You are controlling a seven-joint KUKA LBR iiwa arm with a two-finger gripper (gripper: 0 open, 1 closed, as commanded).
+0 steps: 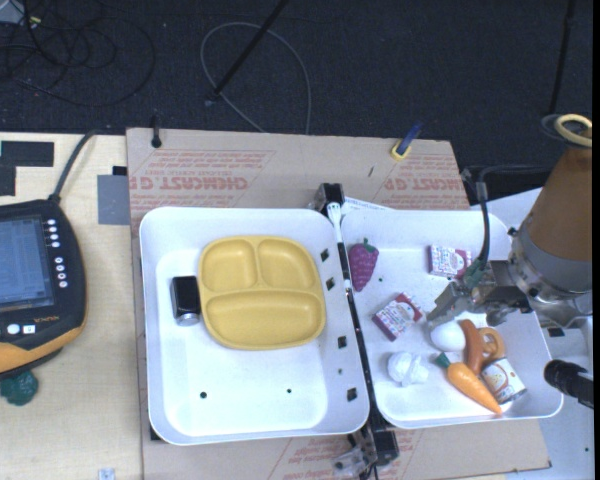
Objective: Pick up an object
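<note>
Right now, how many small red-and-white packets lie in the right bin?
2. One packet lies near the far side of the right bin, and the other packet lies nearer the middle, below the strawberry. The gripper and arm may hide more.

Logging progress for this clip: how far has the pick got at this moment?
Done: the arm has reached into the right bin, and the gripper sits low among the items, beside the white egg and orange carrot. In hand: nothing visibly between the fingers; whether they are closed is unclear. Left: grasp and lift an object. The left bin holds the yellow divided plate.
</note>
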